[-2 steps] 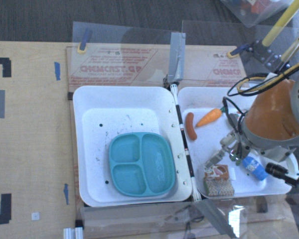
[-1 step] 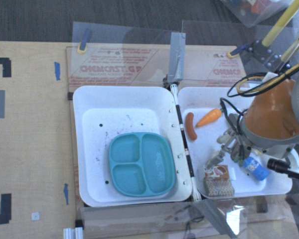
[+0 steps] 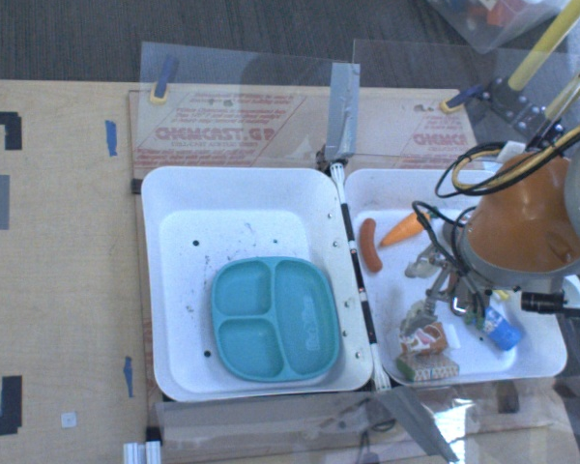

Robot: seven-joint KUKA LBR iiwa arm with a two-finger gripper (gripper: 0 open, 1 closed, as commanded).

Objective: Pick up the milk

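— What lay nearest us on the table?

— The left bin, with a teal divided plate toward its front. In the right bin, down at the front edge, sat a small printed carton — the milk, as far as I could judge.

— And the gripper?

— It hung low in that right bin, just behind the carton and seemingly above it. Its metal fingers stood slightly apart, nothing between them. A blue-capped item lay to the right, half under the arm.

— Farther back?

— A reddish sausage near the divider, and beside it an orange carrot, both behind the gripper.
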